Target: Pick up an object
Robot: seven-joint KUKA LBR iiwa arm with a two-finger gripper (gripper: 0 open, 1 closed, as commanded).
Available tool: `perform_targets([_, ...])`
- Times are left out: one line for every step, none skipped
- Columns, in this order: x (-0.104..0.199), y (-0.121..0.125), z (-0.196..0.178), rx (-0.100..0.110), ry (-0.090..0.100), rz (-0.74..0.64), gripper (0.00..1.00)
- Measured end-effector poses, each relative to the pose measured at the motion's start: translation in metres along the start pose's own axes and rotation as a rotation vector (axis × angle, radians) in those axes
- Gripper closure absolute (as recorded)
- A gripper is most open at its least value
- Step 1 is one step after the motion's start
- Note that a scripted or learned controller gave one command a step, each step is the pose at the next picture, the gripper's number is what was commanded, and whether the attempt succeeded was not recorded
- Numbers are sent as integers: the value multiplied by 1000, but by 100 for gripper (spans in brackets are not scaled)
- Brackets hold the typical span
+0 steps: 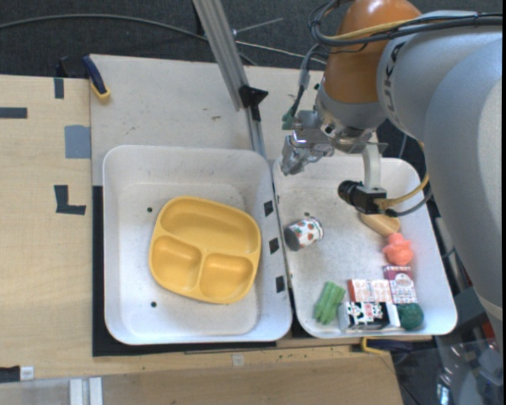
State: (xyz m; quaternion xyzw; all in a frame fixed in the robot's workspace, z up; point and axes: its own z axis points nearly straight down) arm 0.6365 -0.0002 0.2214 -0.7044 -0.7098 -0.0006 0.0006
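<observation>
We see the claw (292, 160) hanging over the far left corner of the right bin (337, 323), close to the wall it shares with the left bin (118, 226). We cannot tell whether the claw is spread or closed, and nothing shows in its grip.

Taking the right bin as our landmark, the nearest thing to the claw is a small white cup (304, 232) with red and green spots, lying on its side toward the bin's left wall, near its middle, nearer the camera than the claw and apart from it. Along the bin's right side lie a tan oblong piece (379, 223) and, just nearer the camera, a salmon-pink lump (397, 249). Across the bin's near edge we find a green leafy piece (328, 302), a row of small red-and-white cartons (381, 290), a black-and-white carton (367, 313) just in front of them, and a dark green ball (411, 315) in the near right corner. All of these sit well apart from the claw.

A black fitting (357, 194) on the arm hangs over the bin's far right part.

To the left of the right bin, the left bin holds a yellow divided plate (205, 250). Both bins rest on the counter (34, 251).
</observation>
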Motion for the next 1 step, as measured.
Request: perform_targets([63, 5, -8, 0, 1, -1, 100])
